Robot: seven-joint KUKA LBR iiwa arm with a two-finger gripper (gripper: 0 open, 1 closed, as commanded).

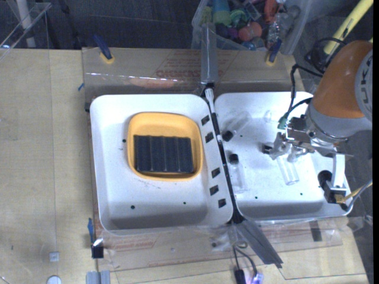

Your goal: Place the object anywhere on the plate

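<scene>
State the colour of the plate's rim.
Yellow-orange, on the plate in the left bin, seen in the camera view.

A light wooden bench (41, 158) fills the floor of the view. Behind the bench, a clear box of colorful toys (251, 10) sits against a dark wall (118, 7).

Grey arm (346, 93) from the right; gripper (288, 158) low, downward

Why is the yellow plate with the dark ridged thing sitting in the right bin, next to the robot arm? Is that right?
Not quite. The camera view shows the yellow plate, with the dark ridged thing on it, in the left bin. The robot arm is over the right bin.
</scene>
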